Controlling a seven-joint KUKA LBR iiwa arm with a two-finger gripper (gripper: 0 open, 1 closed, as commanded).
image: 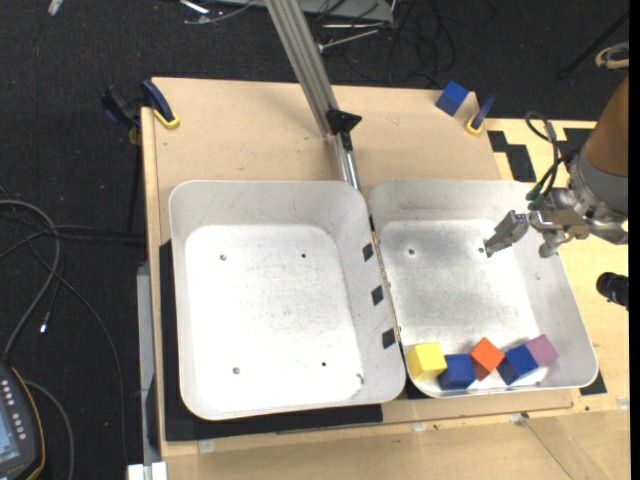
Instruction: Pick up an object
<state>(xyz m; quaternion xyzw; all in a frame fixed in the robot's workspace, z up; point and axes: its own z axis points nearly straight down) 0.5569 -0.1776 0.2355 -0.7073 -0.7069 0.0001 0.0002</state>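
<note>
Five small cubes lie bunched along the near wall of the right bin: a yellow cube, a blue cube, an orange cube, a second blue cube and a pale purple cube, each touching or just beside its neighbour. Any of them would serve as the object to pick up. They appear rigid and light, probably smooth-faced, so likely to slip or skid if pinched off-centre; a hold across two opposite flat faces seems best. The yellow cube, at the open end of the row, looks easiest to reach, while the middle ones leave little room for fingers beside them. The left bin shows bare, speckled white floor. The end effector hovers over the far part of the right bin, well apart from the cubes; nothing is seen in it, and how far it is parted cannot be told. Both bins rest side by side on the surface.
</note>
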